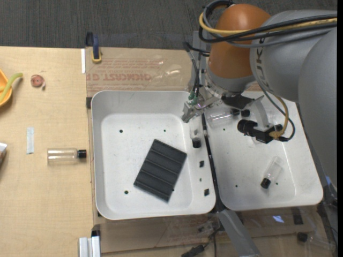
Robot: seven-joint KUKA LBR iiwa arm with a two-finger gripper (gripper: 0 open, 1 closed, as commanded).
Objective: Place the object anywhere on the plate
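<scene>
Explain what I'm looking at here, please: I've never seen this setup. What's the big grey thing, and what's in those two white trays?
One camera looks down at a slant on a bench. The big grey thing with the orange band is a robot arm reaching in from the right; its gripper hangs over the divide between two white trays. The left tray holds a dark ribbed plate, lying flat. The right tray holds a small clear bottle with a black cap. Another clear bottle lies on the wooden bench outside the trays.

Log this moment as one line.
gripper: above the bins' divide, near far rim | plate: left bin | vial: right bin
</scene>
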